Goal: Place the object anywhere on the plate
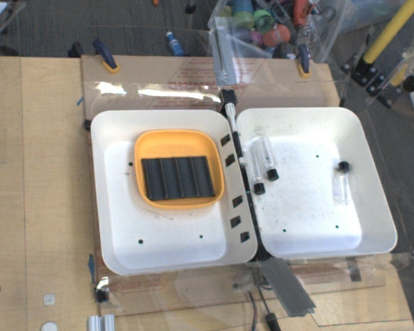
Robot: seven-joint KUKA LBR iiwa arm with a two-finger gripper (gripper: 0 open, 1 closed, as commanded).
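An orange square plate (pixel 176 138) sits in the left white bin (pixel 117 240). A black ridged block (pixel 178 178) lies flat in the middle of the plate, inside its rim. In the right white bin (pixel 310 236), two clear tubes with black caps (pixel 261 161) lie side by side near the left wall. A third clear tube with a black cap (pixel 341 183) lies toward that bin's right side.
Black clips (pixel 236 202) line the divider between the two bins. A clear plastic box of colourful items (pixel 276 16) stands behind the bins. A yellow bar (pixel 395 21) is at the top right, and bare wooden bench (pixel 27 185) lies to the left.
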